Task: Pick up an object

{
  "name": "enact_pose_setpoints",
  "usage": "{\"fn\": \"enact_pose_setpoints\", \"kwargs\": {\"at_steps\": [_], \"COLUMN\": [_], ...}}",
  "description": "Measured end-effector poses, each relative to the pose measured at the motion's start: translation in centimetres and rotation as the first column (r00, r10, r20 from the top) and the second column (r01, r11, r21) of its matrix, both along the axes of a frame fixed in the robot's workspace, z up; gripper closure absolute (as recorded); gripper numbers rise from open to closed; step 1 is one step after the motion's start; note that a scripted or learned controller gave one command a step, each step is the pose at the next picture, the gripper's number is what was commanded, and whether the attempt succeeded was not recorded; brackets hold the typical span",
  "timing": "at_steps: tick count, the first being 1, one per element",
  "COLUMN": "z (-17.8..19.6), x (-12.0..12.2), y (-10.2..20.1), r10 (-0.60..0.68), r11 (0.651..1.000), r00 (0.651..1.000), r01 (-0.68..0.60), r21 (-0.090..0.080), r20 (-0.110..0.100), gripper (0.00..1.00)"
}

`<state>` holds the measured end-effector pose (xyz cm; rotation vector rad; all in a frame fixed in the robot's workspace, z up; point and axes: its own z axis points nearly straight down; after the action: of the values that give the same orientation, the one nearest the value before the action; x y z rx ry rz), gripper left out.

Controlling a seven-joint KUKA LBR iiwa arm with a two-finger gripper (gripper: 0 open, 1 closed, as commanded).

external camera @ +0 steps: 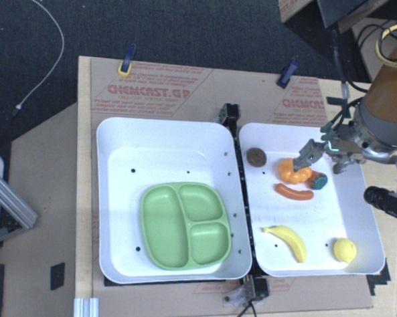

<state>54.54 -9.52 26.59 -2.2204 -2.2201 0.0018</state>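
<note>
A brown cardboard sheet (189, 87) covers the bench, over dark blue carpet (160, 18). The left white bin (110, 182) holds a green plastic divided plate (184, 224). The right white bin (362, 218) holds a brown round piece (255, 156), an orange lumpy toy (294, 172), a teal piece (318, 181), an orange-red sausage (294, 192), a yellow banana (288, 240) and a yellow lemon (344, 250). The gripper (324, 154) hangs above the orange toy, its fingers spread, holding nothing.

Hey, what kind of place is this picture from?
Likely a robotics lab test bench: a robot arm over two white bins, toy food like a banana, and cardboard clamped under them.
</note>
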Motion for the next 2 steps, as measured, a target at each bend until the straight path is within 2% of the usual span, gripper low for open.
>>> {"fn": "enact_pose_setpoints", "kwargs": {"at_steps": [1, 2], "z": [0.0, -4.4], "x": [0.0, -0.3], "y": [0.0, -0.7], "r10": [0.000, 0.000], "r11": [1.000, 1.000], "r00": [1.000, 1.000], "r01": [0.000, 0.000], "r21": [0.000, 0.000], "r20": [0.000, 0.000], "gripper": [0.00, 0.00]}}
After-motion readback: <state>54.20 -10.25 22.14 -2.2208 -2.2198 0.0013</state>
